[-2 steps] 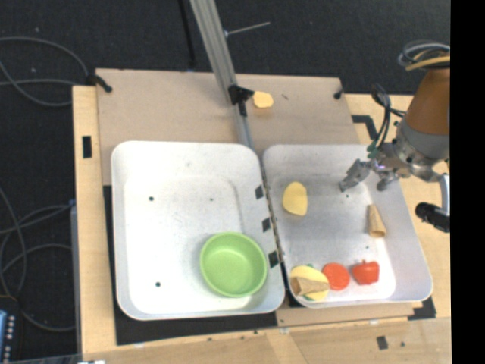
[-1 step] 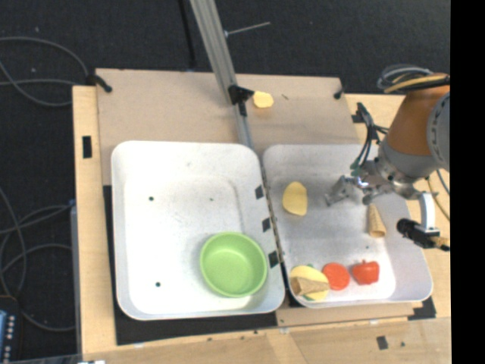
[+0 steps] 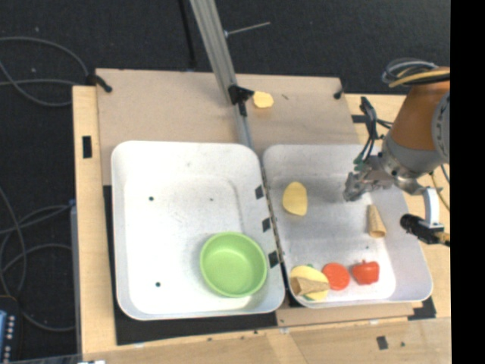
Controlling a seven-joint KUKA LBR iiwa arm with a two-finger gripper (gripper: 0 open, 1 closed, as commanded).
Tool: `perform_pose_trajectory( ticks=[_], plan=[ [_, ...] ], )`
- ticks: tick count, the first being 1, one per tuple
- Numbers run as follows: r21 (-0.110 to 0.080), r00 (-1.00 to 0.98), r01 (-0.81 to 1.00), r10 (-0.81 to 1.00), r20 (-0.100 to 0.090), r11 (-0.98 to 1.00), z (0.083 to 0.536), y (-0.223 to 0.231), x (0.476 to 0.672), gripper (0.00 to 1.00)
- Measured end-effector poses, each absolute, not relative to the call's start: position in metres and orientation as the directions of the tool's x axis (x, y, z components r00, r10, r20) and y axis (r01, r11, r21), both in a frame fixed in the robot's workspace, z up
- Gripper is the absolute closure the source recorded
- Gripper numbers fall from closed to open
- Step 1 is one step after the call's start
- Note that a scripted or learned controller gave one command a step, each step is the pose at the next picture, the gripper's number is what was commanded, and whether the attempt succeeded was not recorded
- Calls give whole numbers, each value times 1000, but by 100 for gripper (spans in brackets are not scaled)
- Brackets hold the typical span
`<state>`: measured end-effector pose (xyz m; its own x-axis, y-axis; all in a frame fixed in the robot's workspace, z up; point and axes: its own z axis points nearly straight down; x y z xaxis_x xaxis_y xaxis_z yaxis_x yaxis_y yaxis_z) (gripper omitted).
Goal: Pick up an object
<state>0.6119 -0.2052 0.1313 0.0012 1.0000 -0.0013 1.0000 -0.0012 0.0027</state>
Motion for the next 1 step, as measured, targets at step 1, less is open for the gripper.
perform_pose_trajectory(
  ticks=[1],
  plan=[
    [9,-3,1000,1000,-2,3,197,-206,615,100]
  ],
)
